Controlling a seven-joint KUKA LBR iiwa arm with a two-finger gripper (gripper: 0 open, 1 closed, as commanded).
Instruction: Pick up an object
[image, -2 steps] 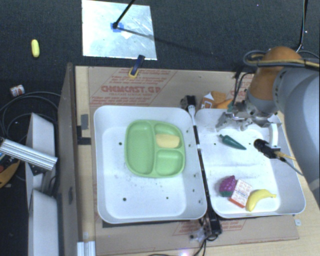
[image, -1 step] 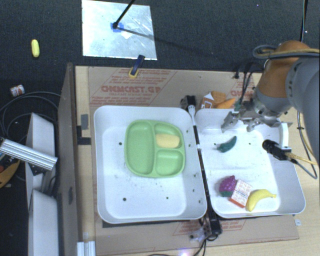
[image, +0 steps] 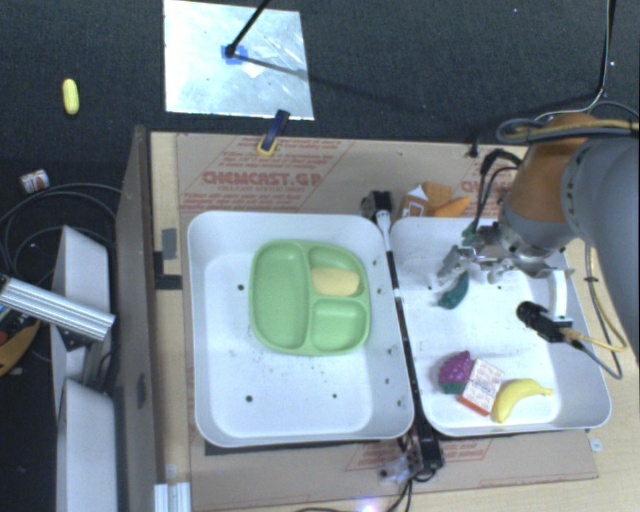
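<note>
In the right bin, my gripper hovers over the back left part, its fingers spread open. A small teal object lies just in front of the left finger, touching or nearly touching it; nothing sits between the fingers. Toward the bin's front lie a purple grape bunch, a small red and white box and a yellow banana, close together. The grey arm with its orange band comes in from the right.
The left bin holds a green divided plate with a yellow item in its upper right compartment. A black divider clip sits between the bins. An orange object lies behind the right bin. A black cable plug hangs near the arm.
</note>
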